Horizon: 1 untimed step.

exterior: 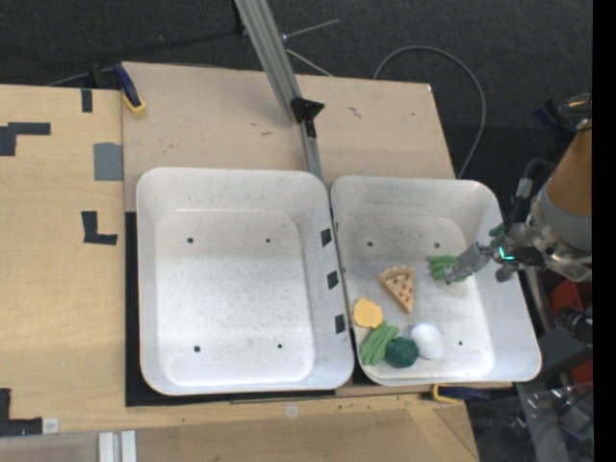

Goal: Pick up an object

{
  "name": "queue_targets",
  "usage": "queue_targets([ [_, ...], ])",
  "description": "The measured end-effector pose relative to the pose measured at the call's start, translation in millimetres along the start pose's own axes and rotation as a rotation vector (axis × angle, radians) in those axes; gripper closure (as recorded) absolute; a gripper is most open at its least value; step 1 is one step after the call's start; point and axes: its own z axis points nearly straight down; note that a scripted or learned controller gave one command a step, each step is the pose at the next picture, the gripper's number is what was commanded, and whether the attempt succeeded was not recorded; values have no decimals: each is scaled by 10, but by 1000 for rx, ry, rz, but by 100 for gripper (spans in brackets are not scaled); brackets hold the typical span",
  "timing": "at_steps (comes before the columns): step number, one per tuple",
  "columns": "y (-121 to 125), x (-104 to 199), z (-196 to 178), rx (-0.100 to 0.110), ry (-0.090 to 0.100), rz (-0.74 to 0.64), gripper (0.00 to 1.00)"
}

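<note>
A small green object [441,267], long and thin, is seen in the right bin [481,205], just right of the waffle slice [398,287]. It is touched by the gripper [466,266]; whether it is gripped cannot be told.

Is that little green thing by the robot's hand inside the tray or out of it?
Inside: the green piece lies on the right bin's floor.

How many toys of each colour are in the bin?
Green: 3: one by the gripper at, a long one, a dark round one
Yellow-orange: 2: wedge, round piece
White: 1: ball
Total: 6
</note>
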Motion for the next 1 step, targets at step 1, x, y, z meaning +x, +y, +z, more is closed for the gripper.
queue_targets([
  [1, 9, 0, -22, -4, -1, -2, 0],
])
